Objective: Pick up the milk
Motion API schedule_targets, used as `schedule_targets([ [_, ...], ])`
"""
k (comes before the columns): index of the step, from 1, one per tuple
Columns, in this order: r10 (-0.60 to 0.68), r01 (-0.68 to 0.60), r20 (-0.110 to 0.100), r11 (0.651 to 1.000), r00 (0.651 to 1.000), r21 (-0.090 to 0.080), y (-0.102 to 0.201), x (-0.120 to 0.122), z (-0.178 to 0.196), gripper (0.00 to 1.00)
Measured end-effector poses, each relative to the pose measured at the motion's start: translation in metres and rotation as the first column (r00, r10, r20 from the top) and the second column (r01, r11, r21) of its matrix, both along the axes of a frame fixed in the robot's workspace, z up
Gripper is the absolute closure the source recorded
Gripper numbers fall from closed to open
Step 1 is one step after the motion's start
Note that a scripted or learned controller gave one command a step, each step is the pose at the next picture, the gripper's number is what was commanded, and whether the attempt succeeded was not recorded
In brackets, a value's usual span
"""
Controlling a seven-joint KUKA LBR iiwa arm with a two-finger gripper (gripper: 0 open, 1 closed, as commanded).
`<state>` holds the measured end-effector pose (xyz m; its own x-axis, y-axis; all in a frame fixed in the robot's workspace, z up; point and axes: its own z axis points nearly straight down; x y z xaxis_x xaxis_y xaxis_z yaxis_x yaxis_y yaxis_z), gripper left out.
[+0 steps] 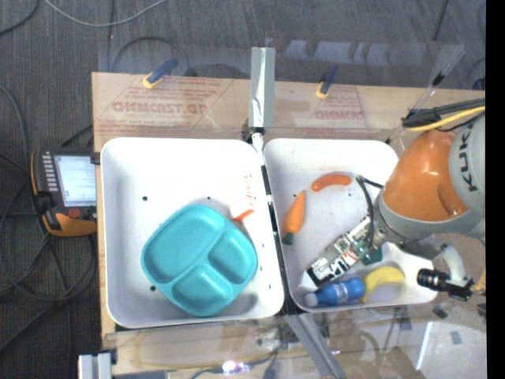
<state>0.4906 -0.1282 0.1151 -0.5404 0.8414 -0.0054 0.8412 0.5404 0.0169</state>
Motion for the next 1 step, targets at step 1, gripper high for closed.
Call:
schedule_targets([
  [1,-0.008,0.009,0.042,1.000,0.999,-0.023,-0.0090,0.0097,0.0208,1.00],
])
